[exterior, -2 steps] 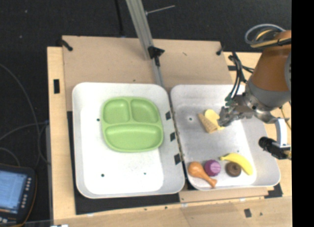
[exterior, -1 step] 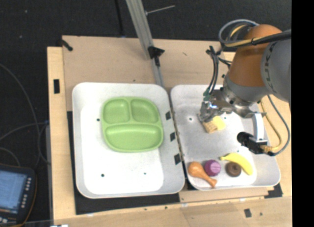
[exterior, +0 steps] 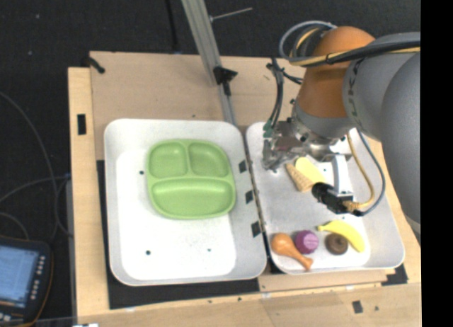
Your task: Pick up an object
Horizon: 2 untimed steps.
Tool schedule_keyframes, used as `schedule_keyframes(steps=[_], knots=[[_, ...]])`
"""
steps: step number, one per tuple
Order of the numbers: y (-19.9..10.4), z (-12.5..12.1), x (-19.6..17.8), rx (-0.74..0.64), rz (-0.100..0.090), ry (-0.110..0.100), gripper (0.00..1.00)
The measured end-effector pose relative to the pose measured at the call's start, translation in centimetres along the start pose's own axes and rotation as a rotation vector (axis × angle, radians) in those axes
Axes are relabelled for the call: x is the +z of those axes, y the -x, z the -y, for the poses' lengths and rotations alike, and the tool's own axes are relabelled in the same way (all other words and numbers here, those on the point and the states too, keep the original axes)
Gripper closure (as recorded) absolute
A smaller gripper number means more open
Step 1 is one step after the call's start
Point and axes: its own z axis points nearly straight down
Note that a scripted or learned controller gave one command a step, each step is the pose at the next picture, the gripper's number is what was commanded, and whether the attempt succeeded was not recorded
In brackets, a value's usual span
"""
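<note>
While two white bins (exterior: 127, 177) sit on the tan bench (exterior: 156, 85) over dark floor (exterior: 42, 14), the end effector's (exterior: 272, 157) opening cannot be told.

The arm comes in from the right, its orange band above the wrist, and the end effector (exterior: 272, 157) sits low over the far left part of the right bin (exterior: 283, 209), close to the divide between the bins. Just right of it lies a pale yellow cone-shaped piece (exterior: 306, 174). Nearer the front, right of it, are a banana (exterior: 347, 233), a brown round piece (exterior: 337, 244), a purple object (exterior: 307, 241) and an orange pear-shaped toy (exterior: 289, 248). Left of it, a green divided plate (exterior: 191, 180) rests in the left bin (exterior: 134, 241) on the desk (exterior: 141, 85).
</note>
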Motion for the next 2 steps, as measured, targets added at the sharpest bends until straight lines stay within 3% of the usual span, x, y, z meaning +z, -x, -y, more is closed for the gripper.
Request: schedule_keyframes(steps=[2], knots=[[-8.8, -1.6, -1.8, 0.001, 0.0, 0.0, 1.0]])
